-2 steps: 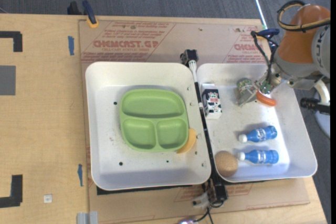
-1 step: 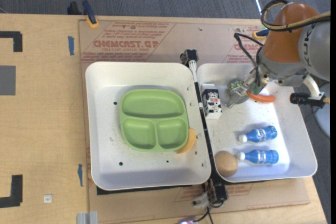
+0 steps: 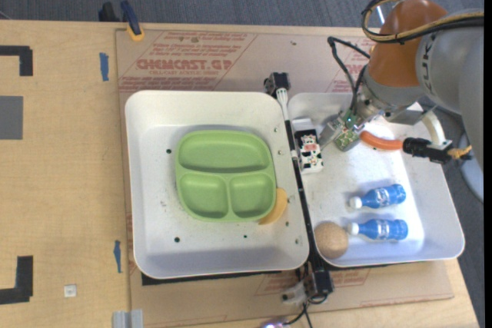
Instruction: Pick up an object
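My gripper [image 3: 344, 133] hangs over the back left part of the right bin [image 3: 438, 242], pointing down and to the left. Just to its right lies a thin orange curved object [image 3: 382, 141], partly hidden under the wrist. Two small blue bottles with white caps lie on their sides nearer the front: one [image 3: 378, 197] in the bin's middle, the other [image 3: 380, 230] below it. A tan ball [image 3: 332, 239] rests in the front left corner. I see nothing between the gripper's tips.
The left bin [image 3: 146, 165] holds a green divided plate [image 3: 225, 174] with a yellow banana-like piece [image 3: 274, 208] at its lower right edge. A small white-and-black item [image 3: 308, 147] sits at the wall between the bins, left of the gripper.
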`<state>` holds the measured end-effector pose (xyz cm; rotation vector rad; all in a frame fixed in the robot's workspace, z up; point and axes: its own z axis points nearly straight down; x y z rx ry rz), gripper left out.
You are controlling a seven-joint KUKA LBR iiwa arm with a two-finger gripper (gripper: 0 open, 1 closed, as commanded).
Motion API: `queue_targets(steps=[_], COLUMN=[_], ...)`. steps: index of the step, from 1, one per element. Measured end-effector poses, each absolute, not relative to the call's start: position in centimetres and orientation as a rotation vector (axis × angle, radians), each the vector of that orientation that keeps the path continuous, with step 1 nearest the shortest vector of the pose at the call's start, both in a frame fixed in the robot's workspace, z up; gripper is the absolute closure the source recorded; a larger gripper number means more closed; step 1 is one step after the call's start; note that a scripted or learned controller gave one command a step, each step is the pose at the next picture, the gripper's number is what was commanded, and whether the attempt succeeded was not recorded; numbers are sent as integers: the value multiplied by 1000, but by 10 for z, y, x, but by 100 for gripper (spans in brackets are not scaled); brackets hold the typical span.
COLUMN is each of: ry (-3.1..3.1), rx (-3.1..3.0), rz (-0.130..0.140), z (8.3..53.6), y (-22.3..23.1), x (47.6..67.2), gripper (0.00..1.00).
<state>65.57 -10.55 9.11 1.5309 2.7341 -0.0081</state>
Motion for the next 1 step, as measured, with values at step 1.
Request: queue_targets(steps=[1], ry=[2734], rx=[1530], rz=[2], z=[101], y=[-103], x=[657], gripper=[100])
